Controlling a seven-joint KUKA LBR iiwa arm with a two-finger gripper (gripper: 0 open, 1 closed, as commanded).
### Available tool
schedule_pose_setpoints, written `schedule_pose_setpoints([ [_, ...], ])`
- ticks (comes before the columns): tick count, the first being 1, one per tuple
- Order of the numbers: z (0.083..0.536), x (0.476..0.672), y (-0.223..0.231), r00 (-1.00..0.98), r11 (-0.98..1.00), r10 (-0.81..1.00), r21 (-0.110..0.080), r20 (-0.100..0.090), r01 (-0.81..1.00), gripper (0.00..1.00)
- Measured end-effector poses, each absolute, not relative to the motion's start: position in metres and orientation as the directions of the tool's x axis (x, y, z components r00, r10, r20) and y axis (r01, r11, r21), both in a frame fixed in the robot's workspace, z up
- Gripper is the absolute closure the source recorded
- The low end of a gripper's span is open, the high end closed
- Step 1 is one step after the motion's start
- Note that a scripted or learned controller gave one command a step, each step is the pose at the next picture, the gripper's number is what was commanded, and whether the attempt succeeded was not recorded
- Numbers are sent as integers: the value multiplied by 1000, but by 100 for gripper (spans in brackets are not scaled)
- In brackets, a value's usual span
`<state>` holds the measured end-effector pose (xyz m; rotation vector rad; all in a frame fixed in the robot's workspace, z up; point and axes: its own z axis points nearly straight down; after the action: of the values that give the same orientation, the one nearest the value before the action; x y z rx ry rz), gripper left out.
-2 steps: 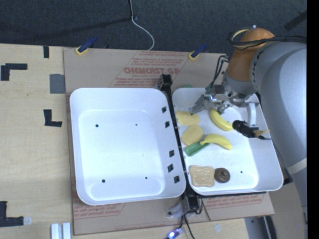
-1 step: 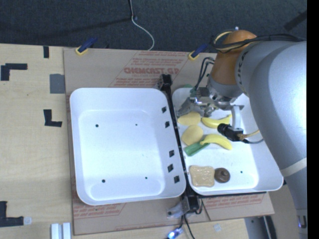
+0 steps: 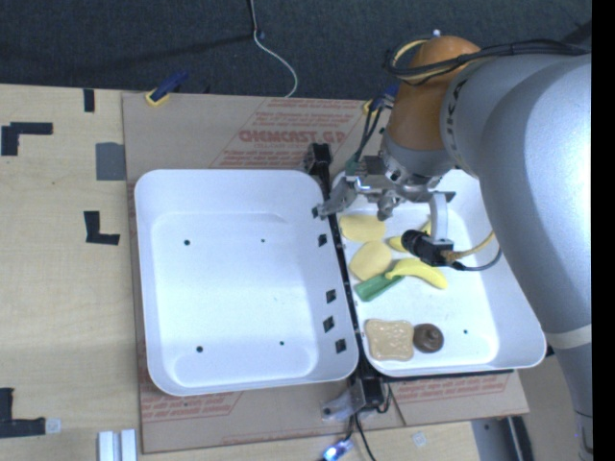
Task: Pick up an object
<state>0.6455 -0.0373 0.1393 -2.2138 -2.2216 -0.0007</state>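
My gripper (image 3: 384,203) hangs over the back of the right bin (image 3: 480,353), just above a pale yellow piece (image 3: 361,229). Nothing shows between its fingers. Below it lie a second yellow piece (image 3: 370,257), a green stick (image 3: 378,285) and a yellow banana (image 3: 419,274). Near the bin's front sit a tan slice of toast (image 3: 389,339) and a small brown round item (image 3: 428,337). The wrist hides whether the fingers are apart.
The left bin (image 3: 231,277) lies alongside, sharing a rim with black clips (image 3: 332,296). Both bins rest on a cardboard sheet (image 3: 279,133). The big grey arm (image 3: 538,190) covers the right bin's right side. A cable (image 3: 274,56) hangs at the back.
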Motion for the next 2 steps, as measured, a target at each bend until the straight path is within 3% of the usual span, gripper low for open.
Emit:
schedule_pose_setpoints([
  [1, 189, 668, 56, -10, 10, 1000, 5, 1, 1000, 0],
  [2, 184, 668, 76, -3, 3, 1000, -1, 0, 1000, 0],
])
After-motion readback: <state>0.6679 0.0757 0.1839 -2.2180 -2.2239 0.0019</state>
